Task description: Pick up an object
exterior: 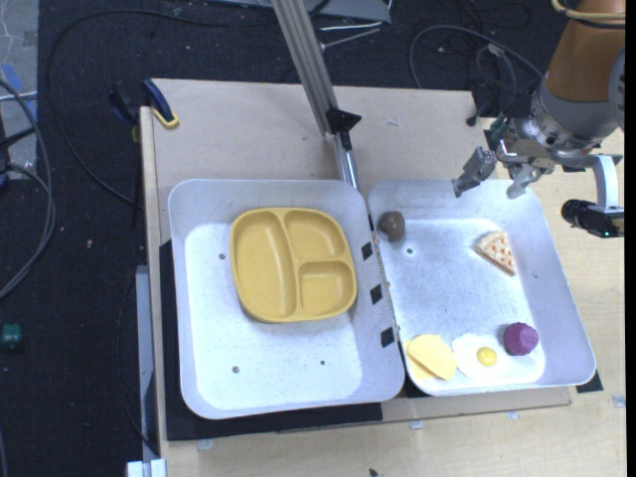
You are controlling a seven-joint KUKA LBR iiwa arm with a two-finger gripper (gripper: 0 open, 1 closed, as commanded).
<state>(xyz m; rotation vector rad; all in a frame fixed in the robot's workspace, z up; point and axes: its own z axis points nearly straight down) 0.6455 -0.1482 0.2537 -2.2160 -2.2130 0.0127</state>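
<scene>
My gripper [494, 176] hangs open above the far edge of the right bin [556, 296], its two fingers spread with nothing between them. Just below and to its right a pizza slice [497, 251] lies in that bin. A brown ball [392, 226] sits at the bin's far left corner. Along the near edge lie a yellow piece [431, 356], a fried egg [480, 354] and a purple object [520, 339].
The left bin [199, 366] holds a yellow divided plate [293, 263]. A slanted metal pole [310, 53] comes down to the bins' shared far edge. Black clips [377, 293] sit along the divide between the bins.
</scene>
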